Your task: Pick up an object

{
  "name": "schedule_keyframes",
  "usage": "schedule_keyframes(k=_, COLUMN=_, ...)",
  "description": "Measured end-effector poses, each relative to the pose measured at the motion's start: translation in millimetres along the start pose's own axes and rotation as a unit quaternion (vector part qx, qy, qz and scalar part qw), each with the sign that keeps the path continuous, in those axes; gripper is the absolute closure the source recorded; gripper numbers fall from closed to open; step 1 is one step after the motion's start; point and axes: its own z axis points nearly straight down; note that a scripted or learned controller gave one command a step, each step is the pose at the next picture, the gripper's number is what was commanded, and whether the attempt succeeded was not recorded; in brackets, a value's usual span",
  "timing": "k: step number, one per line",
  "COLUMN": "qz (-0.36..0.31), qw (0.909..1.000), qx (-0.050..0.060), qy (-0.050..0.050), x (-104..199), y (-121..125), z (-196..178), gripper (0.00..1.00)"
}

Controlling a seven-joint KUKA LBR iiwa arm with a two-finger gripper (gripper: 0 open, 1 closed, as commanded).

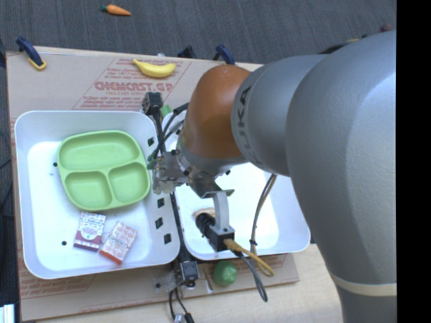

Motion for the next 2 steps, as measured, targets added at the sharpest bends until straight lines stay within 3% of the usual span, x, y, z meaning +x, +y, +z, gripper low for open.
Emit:
schedule_keyframes(k=1, qz=-0.001, qw=1.0, qx=0.0, qy=0.0, x=56.4, y=-35.6, z=-25.3, gripper=1.0)
schedule_keyframes(k=2, qz=0.0, qw=1.0, qx=-0.001, qy=0.0, x=36.1, y=-35.0, z=-8.4, gripper=1.0)
